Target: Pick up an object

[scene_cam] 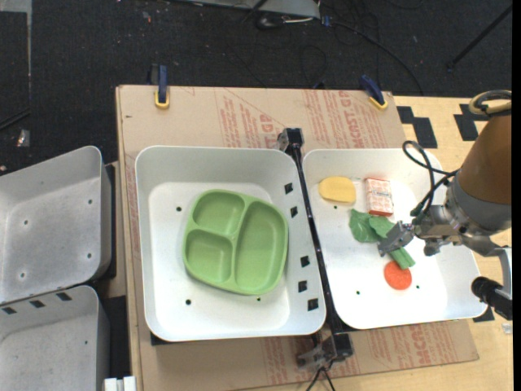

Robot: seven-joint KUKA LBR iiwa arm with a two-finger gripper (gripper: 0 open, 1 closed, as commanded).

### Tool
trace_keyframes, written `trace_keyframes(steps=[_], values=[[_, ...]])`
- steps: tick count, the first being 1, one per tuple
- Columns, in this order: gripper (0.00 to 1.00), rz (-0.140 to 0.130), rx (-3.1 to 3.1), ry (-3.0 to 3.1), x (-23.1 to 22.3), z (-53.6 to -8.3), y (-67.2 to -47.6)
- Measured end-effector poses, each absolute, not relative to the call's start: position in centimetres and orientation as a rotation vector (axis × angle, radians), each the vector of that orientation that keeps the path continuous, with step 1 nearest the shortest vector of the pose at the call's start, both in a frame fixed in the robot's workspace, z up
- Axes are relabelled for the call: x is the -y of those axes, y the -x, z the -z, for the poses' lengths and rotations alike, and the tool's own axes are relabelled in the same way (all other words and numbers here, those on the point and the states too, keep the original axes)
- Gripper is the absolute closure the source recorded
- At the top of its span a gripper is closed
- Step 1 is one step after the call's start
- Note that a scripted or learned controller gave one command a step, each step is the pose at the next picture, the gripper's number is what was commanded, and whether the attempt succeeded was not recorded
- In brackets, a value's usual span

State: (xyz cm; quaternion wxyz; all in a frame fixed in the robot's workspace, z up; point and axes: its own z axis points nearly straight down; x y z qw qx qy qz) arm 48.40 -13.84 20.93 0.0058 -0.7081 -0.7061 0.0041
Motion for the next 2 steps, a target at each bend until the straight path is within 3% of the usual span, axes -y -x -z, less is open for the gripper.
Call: trace_keyframes(steps=[1, 2], values=[[0.00, -0.001, 2.222, 2.220, 13.8, -21.6, -48.7], [0.00, -0.003, 2.216, 2.221, 13.9, -15.2, -48.9]])
